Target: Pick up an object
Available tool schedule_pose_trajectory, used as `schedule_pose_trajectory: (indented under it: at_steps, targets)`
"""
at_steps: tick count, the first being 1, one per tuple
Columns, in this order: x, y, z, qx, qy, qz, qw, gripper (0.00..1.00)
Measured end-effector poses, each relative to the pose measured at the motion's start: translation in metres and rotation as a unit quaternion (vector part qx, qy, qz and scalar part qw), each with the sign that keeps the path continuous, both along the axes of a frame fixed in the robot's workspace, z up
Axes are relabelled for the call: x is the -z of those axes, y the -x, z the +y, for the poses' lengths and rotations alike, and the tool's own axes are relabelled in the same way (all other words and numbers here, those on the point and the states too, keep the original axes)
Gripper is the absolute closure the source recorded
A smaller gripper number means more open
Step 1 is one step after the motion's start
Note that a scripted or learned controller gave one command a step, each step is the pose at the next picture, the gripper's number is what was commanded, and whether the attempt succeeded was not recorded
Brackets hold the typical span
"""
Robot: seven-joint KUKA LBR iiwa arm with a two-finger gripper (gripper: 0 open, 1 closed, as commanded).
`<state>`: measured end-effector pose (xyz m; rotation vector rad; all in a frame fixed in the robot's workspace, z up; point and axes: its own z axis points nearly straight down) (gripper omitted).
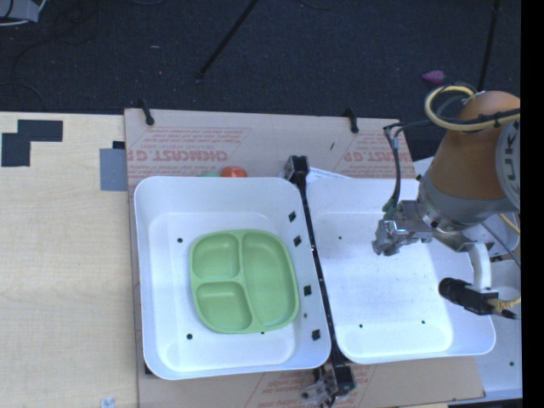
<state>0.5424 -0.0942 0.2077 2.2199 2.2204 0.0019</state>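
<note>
A light green divided plate [242, 280] with three compartments lies flat in the middle of the left bin [161, 228]. My gripper [389, 240] hangs over the right bin [399, 330], near its upper middle, well to the right of the plate. Nothing shows between its fingers. A small red-orange object [233, 172] peeks out just behind the far rim of the left bin, on the cardboard.
A black divider bar [308, 253] runs between the two bins. Cardboard [255, 143] lies under and behind both bins. A pale wooden benchtop [59, 270] stretches to the left. The arm's orange band [472, 155] rises at the right.
</note>
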Motion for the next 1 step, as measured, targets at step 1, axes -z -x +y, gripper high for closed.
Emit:
schedule_pose_trajectory:
  at_steps: [1]
  targets:
    - [-0.03, -0.0006, -0.0013, 0.0, -0.0002, 0.001, 1.0, 1.0]
